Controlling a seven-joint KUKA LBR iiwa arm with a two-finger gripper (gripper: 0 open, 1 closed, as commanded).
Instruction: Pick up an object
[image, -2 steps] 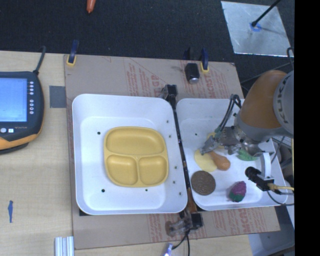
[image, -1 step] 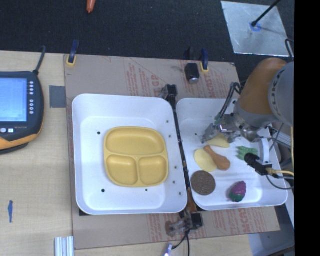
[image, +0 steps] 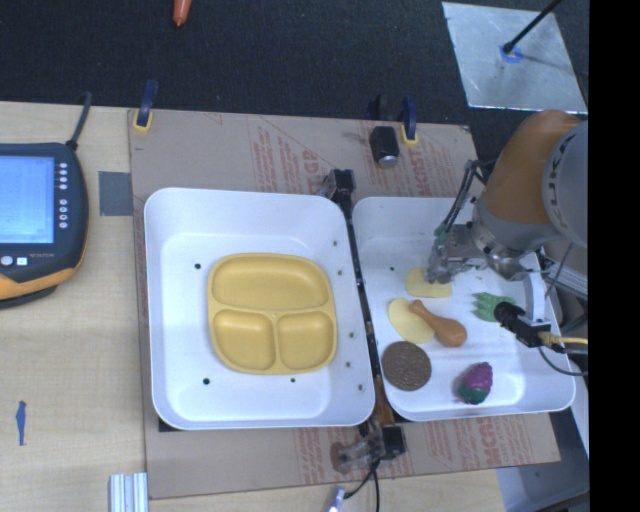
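While the hand (image: 441, 268) hangs low over the back of the right bin (image: 400, 225), a pale yellow slice (image: 428, 285) lies directly under it, touching or nearly so at its tip. Whether the hand is released or clenched I cannot tell. Nothing is seen gripped. 5 more things sit toward the bin's front: a yellow chip (image: 404, 317), a drumstick (image: 440, 325) with its long axis running from back-left to front-right, a brown disc (image: 406, 365), a purple fruit (image: 474, 382), and a green piece (image: 491, 304) off to the hand's side. The slice is nearest, so a straight descent seems the likely move.
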